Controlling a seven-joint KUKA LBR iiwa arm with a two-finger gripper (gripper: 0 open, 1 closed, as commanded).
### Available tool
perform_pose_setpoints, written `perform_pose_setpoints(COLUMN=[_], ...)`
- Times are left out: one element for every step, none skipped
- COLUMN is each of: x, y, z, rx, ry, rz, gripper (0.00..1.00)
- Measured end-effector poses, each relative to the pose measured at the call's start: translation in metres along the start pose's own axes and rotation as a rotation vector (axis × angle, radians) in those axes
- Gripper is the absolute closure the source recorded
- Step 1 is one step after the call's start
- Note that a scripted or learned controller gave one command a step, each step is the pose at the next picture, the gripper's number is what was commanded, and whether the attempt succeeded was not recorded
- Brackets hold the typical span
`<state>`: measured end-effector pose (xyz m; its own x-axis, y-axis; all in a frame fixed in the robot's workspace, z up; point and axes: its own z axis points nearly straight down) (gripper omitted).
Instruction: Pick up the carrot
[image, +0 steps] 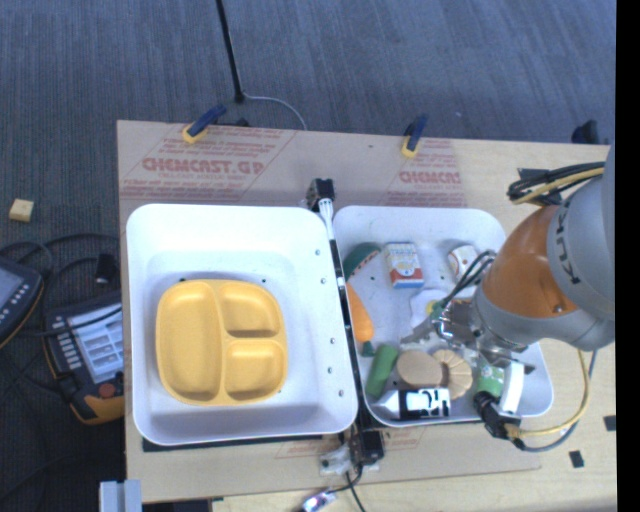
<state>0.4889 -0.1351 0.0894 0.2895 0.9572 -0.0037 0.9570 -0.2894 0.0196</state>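
Observation:
The carrot (360, 319) is a short orange piece lying against the left wall of the right bin (415, 215), about halfway down it. The arm's grey and orange wrist (535, 280) leans in over the right side of that bin. My gripper (447, 326) hangs below the wrist near the bin's middle, to the right of the carrot and apart from it. Nothing shows between the gripper and the carrot except bare bin floor.
Around the gripper lie a small carton (403, 264), a green and white item (360, 258), a green cucumber (380, 368), a brown round piece (420, 370) and a black box (425, 403). The left bin (140, 300) holds a yellow divided tray (220, 338).

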Motion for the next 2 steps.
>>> perform_pose_setpoints(x=[0.143,0.095], y=[-0.002,-0.003], z=[-0.095,-0.095], rx=[0.022,0.022], ry=[0.003,0.001], rz=[0.056,0.106], gripper=[0.0,0.0])
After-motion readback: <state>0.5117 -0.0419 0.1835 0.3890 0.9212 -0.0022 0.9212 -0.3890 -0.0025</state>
